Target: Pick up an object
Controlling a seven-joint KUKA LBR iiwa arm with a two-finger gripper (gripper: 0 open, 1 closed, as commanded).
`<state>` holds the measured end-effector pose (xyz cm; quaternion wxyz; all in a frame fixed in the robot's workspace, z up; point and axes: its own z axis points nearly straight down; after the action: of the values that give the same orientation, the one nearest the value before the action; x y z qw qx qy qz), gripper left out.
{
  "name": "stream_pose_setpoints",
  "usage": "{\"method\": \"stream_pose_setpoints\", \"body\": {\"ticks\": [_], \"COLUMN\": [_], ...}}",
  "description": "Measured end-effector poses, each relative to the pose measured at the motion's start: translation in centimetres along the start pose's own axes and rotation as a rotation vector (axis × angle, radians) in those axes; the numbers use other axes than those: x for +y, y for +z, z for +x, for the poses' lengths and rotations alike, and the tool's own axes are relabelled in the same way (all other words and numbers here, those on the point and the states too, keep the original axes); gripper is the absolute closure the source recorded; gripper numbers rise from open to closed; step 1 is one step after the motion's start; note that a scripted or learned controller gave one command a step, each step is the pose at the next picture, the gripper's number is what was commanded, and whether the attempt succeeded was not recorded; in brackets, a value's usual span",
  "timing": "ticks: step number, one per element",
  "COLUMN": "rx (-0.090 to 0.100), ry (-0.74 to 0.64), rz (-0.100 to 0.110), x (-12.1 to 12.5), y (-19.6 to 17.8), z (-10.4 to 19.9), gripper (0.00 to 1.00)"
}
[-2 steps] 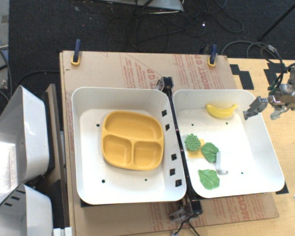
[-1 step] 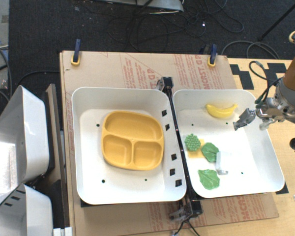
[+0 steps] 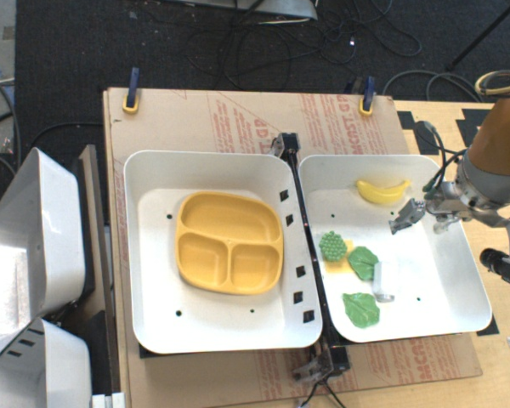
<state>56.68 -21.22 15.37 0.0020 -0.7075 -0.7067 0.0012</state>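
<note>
Banana [image 3: 382,191] lies just beside gripper [image 3: 405,219], seemingly apart.

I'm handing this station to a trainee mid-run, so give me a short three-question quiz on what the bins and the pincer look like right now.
1. True or false: the yellow divided tray lies in the left bin.
2. Which item lies nearest the pincer? A) banana B) lower green leaf piece C) yellow divided tray
3. Fill in: the green bumpy toy lies in the ____ bin.

Key: 1 true; 2 A; 3 right.
</note>
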Motion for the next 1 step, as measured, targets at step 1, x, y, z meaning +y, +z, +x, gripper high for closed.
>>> {"method": "stream_pose_setpoints", "body": {"ticks": [1], "rx": [0.001], "ry": [-0.001], "rz": [0.001], "x": [0.62], "y": [6.15], "z": [0.15], "gripper": [0.0]}}
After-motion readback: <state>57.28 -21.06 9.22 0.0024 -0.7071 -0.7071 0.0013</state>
